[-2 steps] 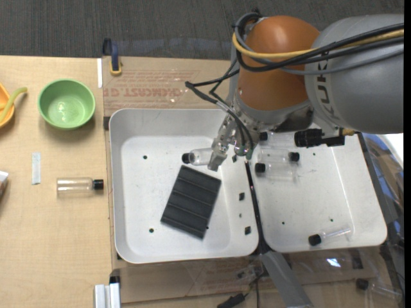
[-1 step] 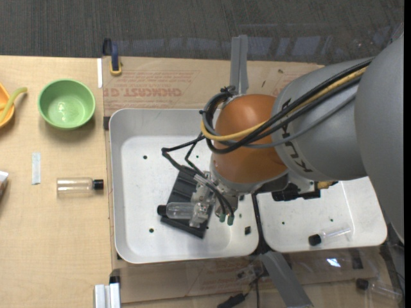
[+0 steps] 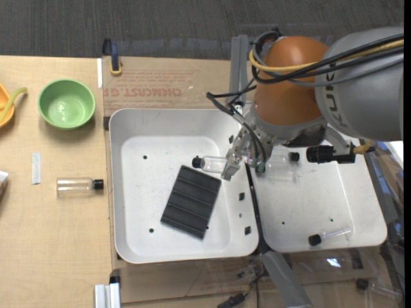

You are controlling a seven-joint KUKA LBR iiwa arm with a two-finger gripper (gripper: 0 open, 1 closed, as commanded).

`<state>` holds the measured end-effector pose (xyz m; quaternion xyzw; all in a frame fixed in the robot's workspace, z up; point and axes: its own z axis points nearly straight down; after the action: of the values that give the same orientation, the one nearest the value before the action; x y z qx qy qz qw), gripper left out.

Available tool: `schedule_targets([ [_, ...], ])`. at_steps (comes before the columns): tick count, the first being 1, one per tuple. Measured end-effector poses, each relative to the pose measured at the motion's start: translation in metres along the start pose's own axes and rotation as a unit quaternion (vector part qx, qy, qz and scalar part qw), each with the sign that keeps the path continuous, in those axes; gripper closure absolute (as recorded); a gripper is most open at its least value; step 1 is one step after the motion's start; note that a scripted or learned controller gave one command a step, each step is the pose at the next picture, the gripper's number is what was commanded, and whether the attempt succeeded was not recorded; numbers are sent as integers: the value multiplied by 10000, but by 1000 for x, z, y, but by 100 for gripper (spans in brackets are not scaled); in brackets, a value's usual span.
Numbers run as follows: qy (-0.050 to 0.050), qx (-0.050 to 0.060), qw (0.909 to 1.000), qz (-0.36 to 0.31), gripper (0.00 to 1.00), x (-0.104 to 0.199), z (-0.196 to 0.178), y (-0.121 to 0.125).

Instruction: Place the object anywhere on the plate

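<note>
The grey arm point(image 3: 359, 88) with its orange band point(image 3: 289, 82) comes in from the right and is cut off by the right edge; it hides the far part of the right bin point(image 3: 359, 230). Its gripper point(image 3: 232, 162) hangs over the far right part of the left bin point(image 3: 128, 191), pale and blurred against the white floor, so I cannot tell how its fingers stand.

There are two white bins, touching side by side. In the left one lies one black ribbed plate point(image 3: 191, 201), tilted, near the middle. Just beyond the plate's far right corner lies a clear bottle with a black cap point(image 3: 204, 163), right beside the gripper tip; contact between them is hard to make out. A second clear bottle point(image 3: 329, 235) lies in the near part of the right bin, and a third point(image 3: 78, 185) lies on the wooden bench point(image 3: 51, 249) to the left of the bins.

One green bowl point(image 3: 67, 104) stands far left on the bench, with an orange item point(image 3: 5, 108) cut off at the left edge. Dark carpet point(image 3: 160, 11) runs beyond the bench.
</note>
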<state>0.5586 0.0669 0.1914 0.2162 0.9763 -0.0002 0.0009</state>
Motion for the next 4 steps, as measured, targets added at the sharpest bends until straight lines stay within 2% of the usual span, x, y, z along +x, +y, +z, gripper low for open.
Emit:
schedule_targets([
  [1,20,6,9985,-541,100,81,42,0],
  [2,-1,0,9977,-675,100,11,-94,-81],
  [3,13,0,9943,-1066,100,65,0,-29],
  [4,5,1,9979,-655,100,33,-10,45],
])
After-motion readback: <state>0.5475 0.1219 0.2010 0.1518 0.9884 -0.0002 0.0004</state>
